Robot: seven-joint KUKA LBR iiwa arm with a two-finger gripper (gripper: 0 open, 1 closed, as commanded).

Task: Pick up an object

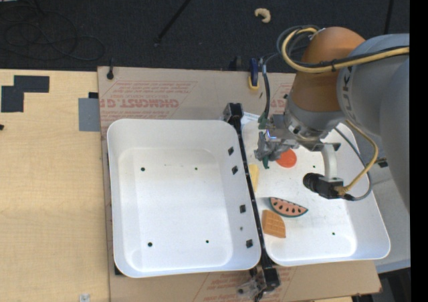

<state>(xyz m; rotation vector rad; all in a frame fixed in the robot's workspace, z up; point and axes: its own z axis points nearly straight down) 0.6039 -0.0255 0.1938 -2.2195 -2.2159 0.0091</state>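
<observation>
My gripper (pixel 267 156) hangs low over the far left part of the right bin (pixel 361 244), close to the divider between the bins. A small orange-red round object (pixel 287 159) lies just to its right, touching or nearly touching the fingers. A yellow piece (pixel 254 177) sits by the bin's left wall just below the gripper. Nearer the front lie a watermelon slice (pixel 289 208) and an orange-tan wedge (pixel 273 224). Nothing shows between the fingers.
The left bin (pixel 175 197) stands beside the right one, with black clips along the shared wall (pixel 242 180). Both rest on a cardboard sheet (pixel 167 97) on the wooden bench. The arm's bulk covers the right bin's far right corner.
</observation>
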